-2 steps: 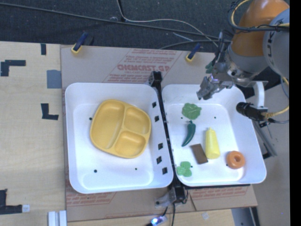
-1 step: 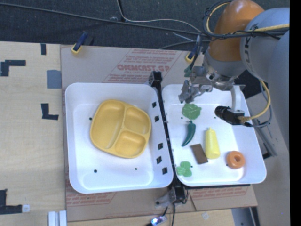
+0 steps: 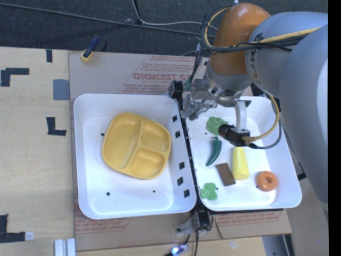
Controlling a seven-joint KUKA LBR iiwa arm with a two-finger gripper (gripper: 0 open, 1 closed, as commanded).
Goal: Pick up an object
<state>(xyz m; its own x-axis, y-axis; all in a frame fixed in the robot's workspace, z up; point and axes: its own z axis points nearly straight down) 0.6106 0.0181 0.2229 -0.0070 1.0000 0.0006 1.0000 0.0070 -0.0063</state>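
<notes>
The right bin [image 3: 282,199] holds several small objects: a light green piece [image 3: 216,125] near its upper left, a dark green pepper [image 3: 214,151], a yellow corn-like piece [image 3: 240,163], a brown block [image 3: 225,174], an orange ring [image 3: 267,181] and a small green broccoli piece [image 3: 209,191] at the front. My gripper [image 3: 196,110] hangs over the upper left part of this bin, close to the divider and just left of the light green piece. Its fingers are hidden among the wrist hardware.
The left bin [image 3: 88,196] bears a yellow divided plate [image 3: 137,144]. A black-marked divider [image 3: 181,148] separates the bins. The big grey arm [image 3: 298,79] covers the upper right. A black cable connector [image 3: 234,135] hangs above the right bin.
</notes>
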